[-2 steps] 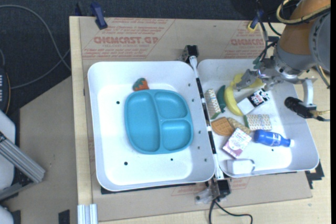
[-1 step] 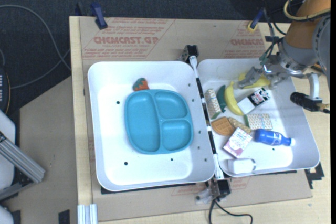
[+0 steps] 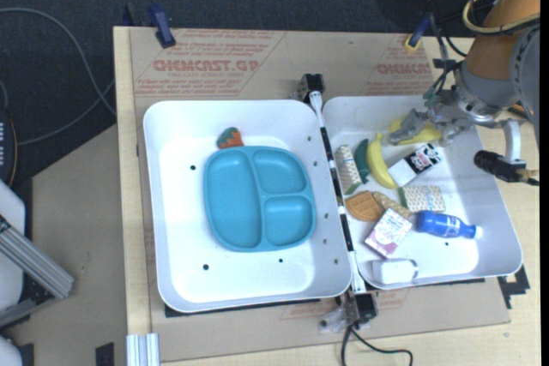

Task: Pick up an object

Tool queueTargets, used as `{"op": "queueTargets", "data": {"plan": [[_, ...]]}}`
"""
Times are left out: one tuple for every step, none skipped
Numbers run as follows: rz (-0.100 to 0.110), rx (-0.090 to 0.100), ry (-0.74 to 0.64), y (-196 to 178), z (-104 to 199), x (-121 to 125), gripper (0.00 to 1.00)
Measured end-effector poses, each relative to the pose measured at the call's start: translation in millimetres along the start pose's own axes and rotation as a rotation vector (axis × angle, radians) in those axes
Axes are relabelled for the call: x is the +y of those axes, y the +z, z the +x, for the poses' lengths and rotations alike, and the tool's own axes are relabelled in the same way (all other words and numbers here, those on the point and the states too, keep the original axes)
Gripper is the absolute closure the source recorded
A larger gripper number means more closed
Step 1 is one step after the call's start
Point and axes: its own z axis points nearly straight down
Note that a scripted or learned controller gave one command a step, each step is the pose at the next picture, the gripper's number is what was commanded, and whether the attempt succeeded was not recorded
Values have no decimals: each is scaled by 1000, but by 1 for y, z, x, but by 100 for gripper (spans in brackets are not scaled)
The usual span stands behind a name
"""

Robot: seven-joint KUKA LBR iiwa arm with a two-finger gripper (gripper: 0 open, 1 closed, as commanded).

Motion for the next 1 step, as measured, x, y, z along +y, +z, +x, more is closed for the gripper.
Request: {"op": "queueTargets", "data": {"plan": [[-8, -1, 1, -10, -5, 0, 0]]}}
